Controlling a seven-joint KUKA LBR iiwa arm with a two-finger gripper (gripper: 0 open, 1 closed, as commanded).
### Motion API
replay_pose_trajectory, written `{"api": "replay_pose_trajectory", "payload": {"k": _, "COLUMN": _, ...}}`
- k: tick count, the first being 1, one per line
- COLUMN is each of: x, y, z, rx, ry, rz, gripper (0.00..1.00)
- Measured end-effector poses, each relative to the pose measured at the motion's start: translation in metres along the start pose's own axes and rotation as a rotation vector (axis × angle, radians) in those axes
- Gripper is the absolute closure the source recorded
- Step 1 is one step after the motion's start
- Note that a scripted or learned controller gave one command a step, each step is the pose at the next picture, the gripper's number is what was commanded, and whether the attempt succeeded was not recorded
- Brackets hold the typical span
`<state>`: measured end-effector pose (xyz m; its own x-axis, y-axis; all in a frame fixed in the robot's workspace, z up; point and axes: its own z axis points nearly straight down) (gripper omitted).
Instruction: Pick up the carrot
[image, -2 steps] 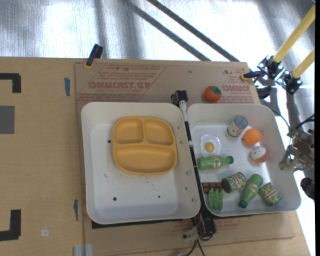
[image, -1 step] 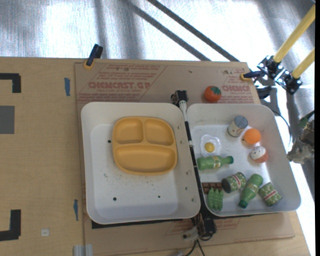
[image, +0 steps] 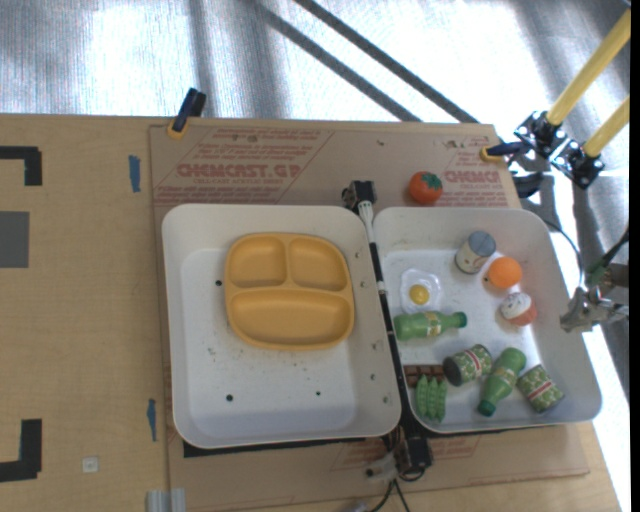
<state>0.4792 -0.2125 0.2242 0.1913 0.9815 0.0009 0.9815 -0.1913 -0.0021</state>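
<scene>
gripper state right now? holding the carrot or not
gripper: at the right bin's right rim, too small and blurred to tell; no carrot seen in it.

Looks like a robotics lab setup, not a kitchen: two shallow white plastic bins (image: 200, 330) sit clamped onto a printed brown cardboard sheet (image: 240, 165), one holding small plastic toy food (image: 470, 350), with blue tape marks (image: 135, 172).

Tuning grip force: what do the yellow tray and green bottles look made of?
Tray: likely moulded plastic, matte, one even yellow with rounded compartment rims. Bottles: probably hard toy plastic, slightly glossy, with faint highlights and label-like bands around them. Too small to rule out painted wood.
</scene>
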Motion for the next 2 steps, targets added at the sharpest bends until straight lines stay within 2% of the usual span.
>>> {"api": "replay_pose_trajectory", "payload": {"k": 1, "x": -0.0029, "y": 0.0030, "z": 0.0262, "rx": 0.000, "ry": 0.000, "rz": -0.102, "gripper": 1.00}}
{"api": "replay_pose_trajectory", "payload": {"k": 2, "x": -0.0066, "y": 0.0018, "z": 0.0277, "rx": -0.003, "ry": -0.001, "rz": 0.032, "gripper": 1.00}}
